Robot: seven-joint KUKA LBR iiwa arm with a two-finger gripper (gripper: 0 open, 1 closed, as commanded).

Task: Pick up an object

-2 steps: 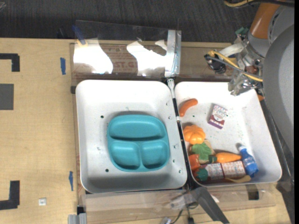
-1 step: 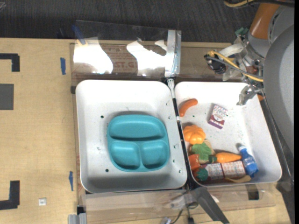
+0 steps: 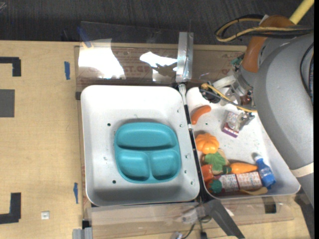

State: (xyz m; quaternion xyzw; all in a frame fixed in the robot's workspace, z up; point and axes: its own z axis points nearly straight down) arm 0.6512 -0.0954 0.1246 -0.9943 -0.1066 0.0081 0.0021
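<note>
Pale wooden bench [image 3: 35,148] with black tape marks; dark, perhaps carpeted floor [image 3: 124,1] beyond.

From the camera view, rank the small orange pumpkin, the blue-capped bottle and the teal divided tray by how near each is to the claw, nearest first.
The claw is in the right bin's upper part.
1. Small orange pumpkin: just below-left of the claw, right bin.
2. Blue-capped bottle: lower right corner of that bin.
3. Teal divided tray: left bin, across the divider.

Even overhead light, fairly bright. Strong glare on clear panel [image 3: 124,63] behind the bins. Soft shadows inside left bin [image 3: 94,103]. Arm [image 3: 291,88] close, blurry. Overall image slightly soft.
</note>
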